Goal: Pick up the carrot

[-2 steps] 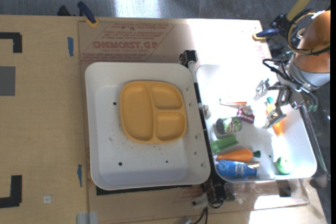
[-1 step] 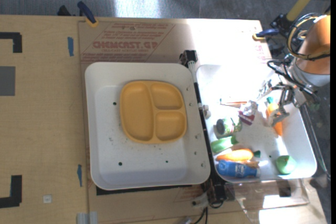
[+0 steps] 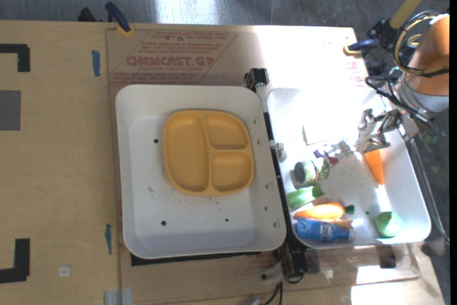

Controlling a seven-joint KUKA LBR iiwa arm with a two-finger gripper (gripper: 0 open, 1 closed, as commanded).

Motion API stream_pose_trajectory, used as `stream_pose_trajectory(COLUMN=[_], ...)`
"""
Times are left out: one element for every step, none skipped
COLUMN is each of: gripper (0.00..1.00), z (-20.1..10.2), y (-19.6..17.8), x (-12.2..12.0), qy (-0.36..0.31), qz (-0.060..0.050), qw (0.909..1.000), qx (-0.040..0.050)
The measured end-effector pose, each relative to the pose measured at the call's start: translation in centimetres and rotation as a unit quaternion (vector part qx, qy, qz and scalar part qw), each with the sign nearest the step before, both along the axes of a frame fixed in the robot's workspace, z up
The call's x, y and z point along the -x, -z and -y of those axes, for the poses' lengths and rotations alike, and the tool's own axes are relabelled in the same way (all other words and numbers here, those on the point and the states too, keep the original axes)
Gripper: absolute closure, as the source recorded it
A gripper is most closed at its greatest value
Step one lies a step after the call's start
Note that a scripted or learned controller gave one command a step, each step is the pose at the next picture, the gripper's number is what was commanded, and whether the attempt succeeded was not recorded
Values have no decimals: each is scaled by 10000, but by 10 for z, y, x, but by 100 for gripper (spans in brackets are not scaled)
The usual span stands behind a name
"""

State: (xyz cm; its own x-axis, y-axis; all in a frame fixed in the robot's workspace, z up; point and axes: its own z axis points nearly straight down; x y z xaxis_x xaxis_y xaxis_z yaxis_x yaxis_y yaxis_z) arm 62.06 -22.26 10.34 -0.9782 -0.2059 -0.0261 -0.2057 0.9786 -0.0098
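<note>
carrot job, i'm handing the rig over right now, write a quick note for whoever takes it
Gripper: low in the right bin, at the carrot's upper end. Whether the fingers are closed on it cannot be read from this view.
Carrot: in the right bin, near its right wall, lying on the floor as far as the view shows.
Also there: a can, a blue bottle and a green piece. A yellow divided plate sits in the left bin.
Done: approach.
Left: confirm the grasp, then lift.
</note>
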Motion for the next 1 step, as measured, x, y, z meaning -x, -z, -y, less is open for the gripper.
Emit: stream_pose_trajectory(gripper=[100], z=[-51], y=[12], x=[66], qy=[-1755], qz=[-80], qw=[9844], qx=[16])
